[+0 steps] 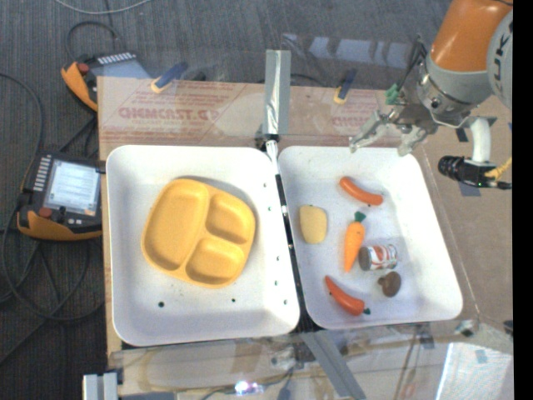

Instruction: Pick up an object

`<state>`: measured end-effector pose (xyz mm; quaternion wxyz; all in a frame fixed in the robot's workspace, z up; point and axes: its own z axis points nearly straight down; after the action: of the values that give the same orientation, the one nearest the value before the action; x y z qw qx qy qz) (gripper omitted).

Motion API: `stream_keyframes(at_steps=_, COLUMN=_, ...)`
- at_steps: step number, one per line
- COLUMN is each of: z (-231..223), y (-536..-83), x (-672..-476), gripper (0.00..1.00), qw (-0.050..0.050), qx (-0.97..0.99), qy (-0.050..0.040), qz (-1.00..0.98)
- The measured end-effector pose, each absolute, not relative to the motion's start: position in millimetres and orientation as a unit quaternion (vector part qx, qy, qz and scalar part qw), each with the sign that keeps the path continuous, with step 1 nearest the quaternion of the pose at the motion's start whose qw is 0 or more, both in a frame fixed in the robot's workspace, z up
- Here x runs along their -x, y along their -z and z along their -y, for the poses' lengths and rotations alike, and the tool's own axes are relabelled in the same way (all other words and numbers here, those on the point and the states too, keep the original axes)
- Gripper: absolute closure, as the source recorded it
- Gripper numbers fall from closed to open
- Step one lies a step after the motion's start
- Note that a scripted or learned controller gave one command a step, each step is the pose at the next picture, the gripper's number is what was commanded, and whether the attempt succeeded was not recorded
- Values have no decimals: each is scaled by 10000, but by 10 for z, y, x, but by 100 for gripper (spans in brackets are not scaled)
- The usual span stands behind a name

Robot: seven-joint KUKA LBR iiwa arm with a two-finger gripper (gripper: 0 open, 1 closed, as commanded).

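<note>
Gripper (385,136) hovers over far edge of right bin (433,223), fingers apart, nothing between them.
Right bin holds sausage (361,191) nearest the gripper, pale potato piece (313,223), carrot (354,242), small can (379,257) on its side touching carrot, brown lump (389,284), second sausage (344,295) at near side. Left bin (125,248) carries yellow divided tray (200,231).

This was a robotics lab. A grey-and-orange industrial arm (466,40) reached over a cardboard-topped bench (191,111) carrying two white bins (125,248). A teach pendant with a lit screen (67,192) lay on grey carpet (50,23) amid loose black cables (21,98), and clamps (169,77) gripped the bench's far edge.
</note>
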<state>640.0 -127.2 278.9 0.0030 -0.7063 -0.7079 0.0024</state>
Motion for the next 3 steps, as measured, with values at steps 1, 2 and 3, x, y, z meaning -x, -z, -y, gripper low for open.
stream_keyframes(at_steps=1, z=1362, y=-1358, x=-6149, gripper=0, qw=35, qx=7158, qy=-31, qz=6983)
stream_keyframes(at_steps=2, z=1525, y=-891, x=-5615, gripper=0, qw=-41, qx=6981, qy=37, qz=7159)
stream_keyframes(at_steps=3, z=1545, y=-958, x=-5618, gripper=100, qw=-36, qx=6992, qy=32, qz=7150)
